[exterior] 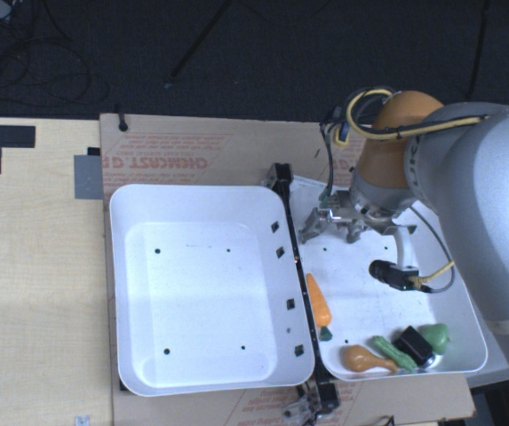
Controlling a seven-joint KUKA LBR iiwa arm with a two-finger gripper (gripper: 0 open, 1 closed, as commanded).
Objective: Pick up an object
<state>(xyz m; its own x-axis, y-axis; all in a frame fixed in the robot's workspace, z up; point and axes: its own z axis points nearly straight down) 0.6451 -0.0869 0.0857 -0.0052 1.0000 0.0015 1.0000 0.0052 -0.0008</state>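
Smooth tan gourd-shaped toy (367, 358) beside tapered orange carrot (318, 301).

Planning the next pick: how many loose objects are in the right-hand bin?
4, maybe more hidden under the arm. An orange carrot lies by the left wall; a tan piece, green piece and black block cluster at the near edge of the right bin.

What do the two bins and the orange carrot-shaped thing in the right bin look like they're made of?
Left bin and right bin: probably moulded plastic, smooth white with a soft sheen and rounded corners. Carrot-shaped thing, lying by the divider: likely plastic or rubber toy food, uniform orange, fairly matte; the picture is too coarse to be sure.
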